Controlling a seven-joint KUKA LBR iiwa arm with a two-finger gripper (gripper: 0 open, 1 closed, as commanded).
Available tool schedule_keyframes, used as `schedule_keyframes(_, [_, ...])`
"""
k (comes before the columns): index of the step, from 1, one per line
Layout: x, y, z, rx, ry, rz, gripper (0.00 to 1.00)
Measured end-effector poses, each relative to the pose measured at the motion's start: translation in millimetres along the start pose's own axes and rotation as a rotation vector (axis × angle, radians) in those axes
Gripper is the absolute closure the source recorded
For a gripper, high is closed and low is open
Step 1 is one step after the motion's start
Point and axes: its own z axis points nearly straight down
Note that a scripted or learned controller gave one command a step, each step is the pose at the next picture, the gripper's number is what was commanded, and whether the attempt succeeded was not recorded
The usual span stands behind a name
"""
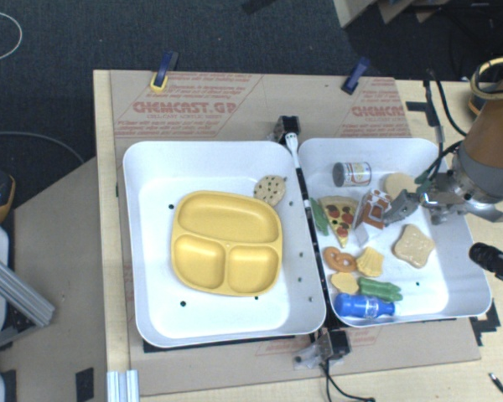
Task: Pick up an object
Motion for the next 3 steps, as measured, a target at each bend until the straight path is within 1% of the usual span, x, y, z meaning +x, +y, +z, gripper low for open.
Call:
schedule_keyframes(1, [-6.2, -1.0, 45.5, 0.001, 0.000, 0.001, 0.00])
schedule_keyframes(2, [-7.6, 5.7, 73.9, -0.025, -0.007, 0.000, 0.00])
schedule_keyframes(3, [-6.4, 4.6, 66.4, -0.021, -0.004, 0.000, 1.00])
